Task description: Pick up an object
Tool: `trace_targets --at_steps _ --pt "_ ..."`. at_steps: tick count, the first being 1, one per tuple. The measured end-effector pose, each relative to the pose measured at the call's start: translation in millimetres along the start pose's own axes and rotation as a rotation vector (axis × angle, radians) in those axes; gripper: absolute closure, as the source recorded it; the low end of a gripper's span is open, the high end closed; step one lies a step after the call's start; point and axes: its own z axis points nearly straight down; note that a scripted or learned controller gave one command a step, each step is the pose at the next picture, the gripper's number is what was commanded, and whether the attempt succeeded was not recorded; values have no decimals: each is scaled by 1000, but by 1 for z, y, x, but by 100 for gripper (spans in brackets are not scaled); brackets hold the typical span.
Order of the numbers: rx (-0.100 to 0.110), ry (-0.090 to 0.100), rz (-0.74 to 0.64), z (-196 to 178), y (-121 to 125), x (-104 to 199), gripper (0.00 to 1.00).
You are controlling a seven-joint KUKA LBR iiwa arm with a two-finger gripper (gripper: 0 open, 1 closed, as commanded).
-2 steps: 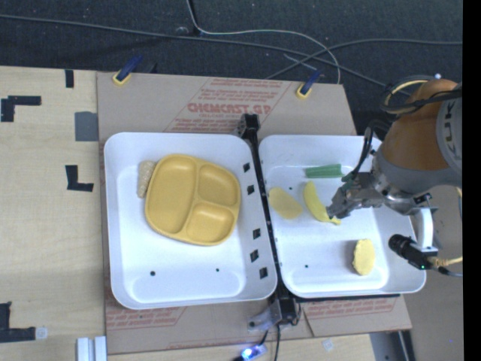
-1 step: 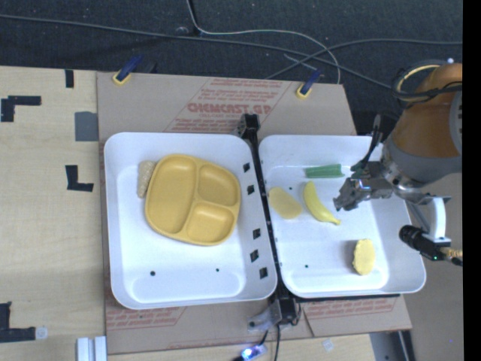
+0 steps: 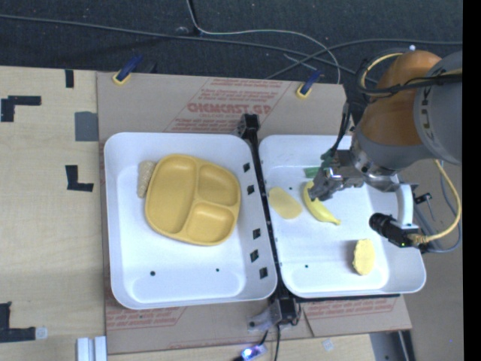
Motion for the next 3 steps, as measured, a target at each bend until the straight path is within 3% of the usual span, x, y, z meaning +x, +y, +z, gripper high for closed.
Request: trace_targets --at_steps 3 --pt "-2 0 -2 -25 67 147 100"
